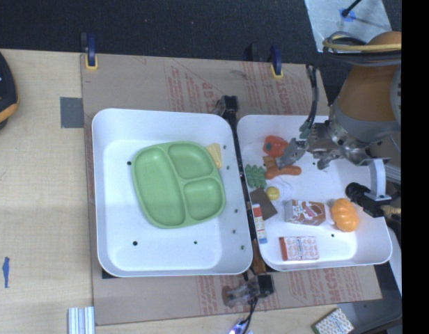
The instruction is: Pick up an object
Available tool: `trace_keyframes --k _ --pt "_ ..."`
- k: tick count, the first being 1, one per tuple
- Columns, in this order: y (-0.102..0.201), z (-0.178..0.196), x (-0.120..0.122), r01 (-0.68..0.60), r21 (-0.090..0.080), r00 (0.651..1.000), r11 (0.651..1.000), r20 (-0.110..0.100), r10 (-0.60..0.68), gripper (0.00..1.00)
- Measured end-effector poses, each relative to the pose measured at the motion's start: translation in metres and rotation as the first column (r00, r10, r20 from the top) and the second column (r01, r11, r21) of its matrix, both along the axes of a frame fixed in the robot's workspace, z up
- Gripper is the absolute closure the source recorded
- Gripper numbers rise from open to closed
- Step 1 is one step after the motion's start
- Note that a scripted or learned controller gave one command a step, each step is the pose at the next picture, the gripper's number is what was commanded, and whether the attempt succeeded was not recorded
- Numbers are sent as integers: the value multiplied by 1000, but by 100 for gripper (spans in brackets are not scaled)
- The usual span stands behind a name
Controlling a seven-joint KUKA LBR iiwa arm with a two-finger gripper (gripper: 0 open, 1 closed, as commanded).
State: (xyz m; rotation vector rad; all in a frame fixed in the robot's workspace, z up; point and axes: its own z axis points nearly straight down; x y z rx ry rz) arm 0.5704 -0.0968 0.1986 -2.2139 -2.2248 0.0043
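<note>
The right bin (371,252) holds several small toy foods. A red pepper (274,144) lies at its back left, with an orange carrot (288,171) just in front of it. My gripper (292,154) hangs low over the gap between these two, close above the carrot. Nothing is visibly held. Near them are a green leafy piece (255,176), a small yellow ball (272,193) and a brown block (260,205). Further front sit a brown and white packet (306,212), an orange fruit (345,214) and a red and white carton (299,248).
The left bin (113,245) carries a green divided plate (178,183) with a yellow piece (214,155) at its back right corner. A thin red and blue stick (259,225) lies along the wall between the bins. The arm (364,99) covers the right bin's back right.
</note>
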Motion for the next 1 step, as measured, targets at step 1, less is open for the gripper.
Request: trace_keyframes --k 1 --pt "-14 -79 58 -4 -4 1000 1000 6 4 0"
